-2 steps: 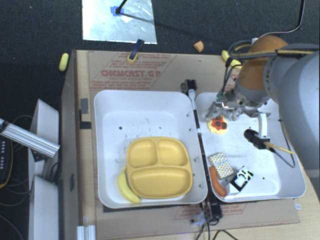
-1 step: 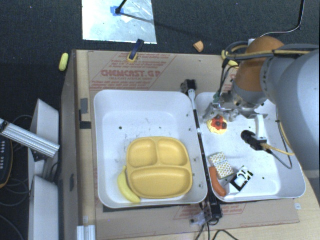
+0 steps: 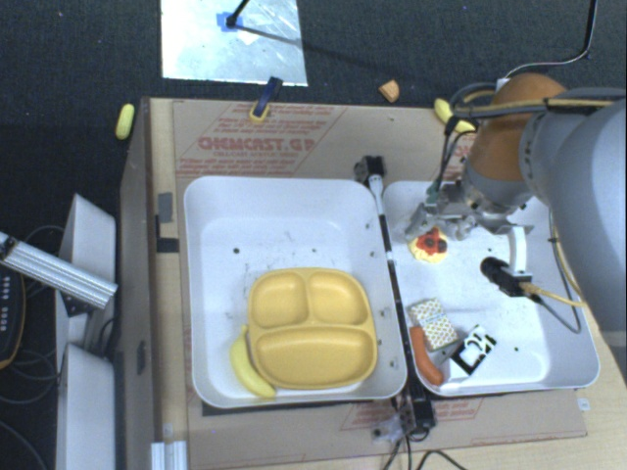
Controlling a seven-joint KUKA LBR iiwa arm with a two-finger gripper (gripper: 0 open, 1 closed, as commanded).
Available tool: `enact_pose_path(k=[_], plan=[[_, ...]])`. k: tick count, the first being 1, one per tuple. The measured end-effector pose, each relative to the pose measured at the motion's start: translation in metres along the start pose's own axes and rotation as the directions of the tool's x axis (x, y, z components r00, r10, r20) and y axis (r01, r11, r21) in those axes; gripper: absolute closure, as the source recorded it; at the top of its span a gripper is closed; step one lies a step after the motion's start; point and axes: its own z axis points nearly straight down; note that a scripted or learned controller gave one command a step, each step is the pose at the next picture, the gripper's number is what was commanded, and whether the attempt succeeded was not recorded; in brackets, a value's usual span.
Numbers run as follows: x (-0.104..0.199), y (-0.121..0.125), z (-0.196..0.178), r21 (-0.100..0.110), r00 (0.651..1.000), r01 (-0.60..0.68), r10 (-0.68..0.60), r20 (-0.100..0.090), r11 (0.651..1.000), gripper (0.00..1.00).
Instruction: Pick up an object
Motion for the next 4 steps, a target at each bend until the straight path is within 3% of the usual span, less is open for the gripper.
enact_pose_path(k=[2, 3, 4], plan=[[0.002, 0.000, 0.000, -0.001, 1.000, 0.001, -0.001, 0.000, 1.000, 0.00], [0.002, 0.004, -0.016, -0.012, 1.000, 0.003, -0.003, 0.000, 1.000, 1.00], [0.002, 0.002, -0.014, -0.008, 1.000, 0.003, -0.003, 0.000, 1.000, 0.00]])
